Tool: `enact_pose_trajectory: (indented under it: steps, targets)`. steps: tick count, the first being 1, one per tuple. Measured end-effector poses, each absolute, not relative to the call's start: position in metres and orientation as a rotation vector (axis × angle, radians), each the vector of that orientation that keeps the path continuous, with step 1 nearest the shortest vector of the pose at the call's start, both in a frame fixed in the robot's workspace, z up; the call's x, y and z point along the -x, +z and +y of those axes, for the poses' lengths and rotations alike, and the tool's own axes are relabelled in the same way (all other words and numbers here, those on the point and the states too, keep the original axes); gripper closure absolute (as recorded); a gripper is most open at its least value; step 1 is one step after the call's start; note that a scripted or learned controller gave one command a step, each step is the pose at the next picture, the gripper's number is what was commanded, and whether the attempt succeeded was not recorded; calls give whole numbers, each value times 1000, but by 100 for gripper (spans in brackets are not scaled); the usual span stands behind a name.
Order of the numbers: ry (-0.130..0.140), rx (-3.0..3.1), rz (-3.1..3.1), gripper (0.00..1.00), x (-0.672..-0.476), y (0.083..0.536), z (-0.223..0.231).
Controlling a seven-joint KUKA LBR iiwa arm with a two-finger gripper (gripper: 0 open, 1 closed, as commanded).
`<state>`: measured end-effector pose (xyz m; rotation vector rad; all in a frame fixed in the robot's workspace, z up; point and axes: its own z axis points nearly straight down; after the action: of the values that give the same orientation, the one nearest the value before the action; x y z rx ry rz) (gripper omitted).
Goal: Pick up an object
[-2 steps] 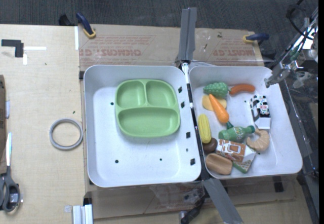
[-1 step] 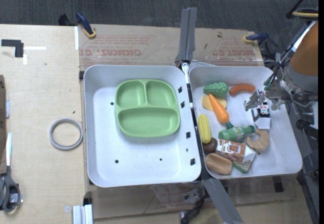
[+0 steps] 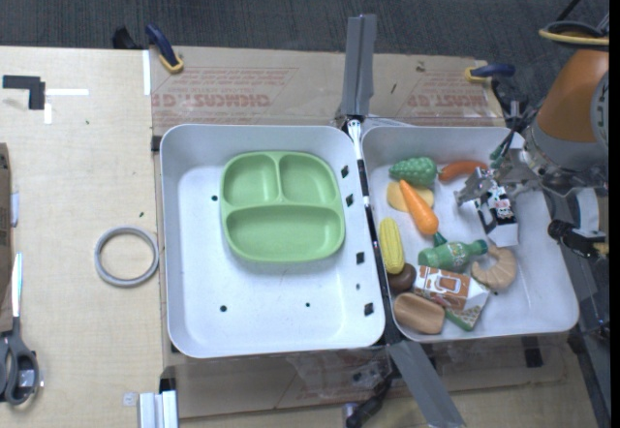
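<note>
My gripper [image 3: 489, 196] hangs over the right bin [image 3: 542, 320], grip state I can't tell. Nothing lifted yet; toy food like the carrot [image 3: 418, 208] sits in it. Grasp and lift remain.

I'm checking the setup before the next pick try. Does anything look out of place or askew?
Nothing looks spilled or damaged. The toy food lies jumbled in the right bin, the green plate sits flat in the left bin, and the tool hovers over the right bin.

Tape ring [image 3: 127, 255] and scissors [image 3: 16, 358] on the bench left of the bins.
</note>
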<state>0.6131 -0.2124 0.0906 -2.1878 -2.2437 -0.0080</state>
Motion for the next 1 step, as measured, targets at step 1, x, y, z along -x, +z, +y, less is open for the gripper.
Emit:
enact_pose_trajectory:
  steps: [1]
  targets:
    - [-2,2192,-2248,100,-613,100,-215]
